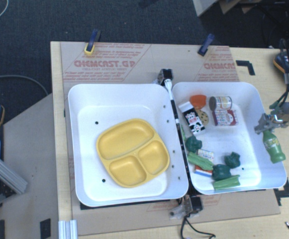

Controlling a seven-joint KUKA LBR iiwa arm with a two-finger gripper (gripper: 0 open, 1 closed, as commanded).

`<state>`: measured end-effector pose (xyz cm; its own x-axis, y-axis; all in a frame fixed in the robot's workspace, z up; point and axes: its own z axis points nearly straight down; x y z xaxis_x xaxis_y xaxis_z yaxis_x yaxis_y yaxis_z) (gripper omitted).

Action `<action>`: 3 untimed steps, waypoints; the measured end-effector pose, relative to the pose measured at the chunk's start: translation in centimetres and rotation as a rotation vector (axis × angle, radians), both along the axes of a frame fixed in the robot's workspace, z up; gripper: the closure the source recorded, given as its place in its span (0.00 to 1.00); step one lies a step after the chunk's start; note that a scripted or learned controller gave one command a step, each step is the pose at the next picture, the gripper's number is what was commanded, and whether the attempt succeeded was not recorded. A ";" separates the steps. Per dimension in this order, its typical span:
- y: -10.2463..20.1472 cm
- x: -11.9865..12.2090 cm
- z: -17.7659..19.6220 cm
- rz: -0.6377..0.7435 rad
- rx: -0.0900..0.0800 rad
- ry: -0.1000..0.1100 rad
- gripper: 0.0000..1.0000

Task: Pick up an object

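Note:
My gripper (267,126) hangs over the right rim of the right bin (253,91), its grey fingers (260,127) closed around the neck of a green bottle (274,149). The bottle dangles below the fingers, body tilted toward the near right, across the bin's rim. Inside this bin lie an orange piece (198,101), a small tin can (220,103), a red and white packet (225,117), a black and white carton (191,119) and several green toy pieces (221,172) toward the near side.
The left bin (79,133) holds a yellow divided plate (132,152). A black divider with clips (174,118) runs between the bins. Two clamps (90,43) pin the cardboard at the bench's far edge. Cables (283,101) hang near the gripper.

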<state>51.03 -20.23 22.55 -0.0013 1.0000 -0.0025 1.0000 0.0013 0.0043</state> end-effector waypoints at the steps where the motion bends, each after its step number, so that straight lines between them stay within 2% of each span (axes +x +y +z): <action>1: 5.9 0.5 0.9 0.006 0.005 0.004 1.00; 2: 11.8 1.4 1.6 0.007 0.004 0.002 1.00; 3: 17.6 1.6 0.2 0.006 0.006 0.008 1.00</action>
<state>52.64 -2.61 22.71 -0.0070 1.0000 0.0032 1.0000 0.0070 -0.0038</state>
